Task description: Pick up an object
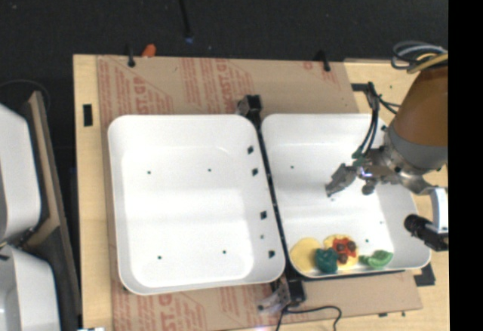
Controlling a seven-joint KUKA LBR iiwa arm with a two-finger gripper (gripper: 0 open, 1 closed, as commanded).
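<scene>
Camera view: I see jaws [339,180] hanging over right bin [302,141], grip state unclear; toy pile [341,252] lies at six o'clock.

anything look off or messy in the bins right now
Nothing spilled or damaged. The small toys, a pale yellow flat piece, teal lump, red-orange piece and green piece, are all huddled against the right white bin's near rim, with the pincer above them.
</scene>
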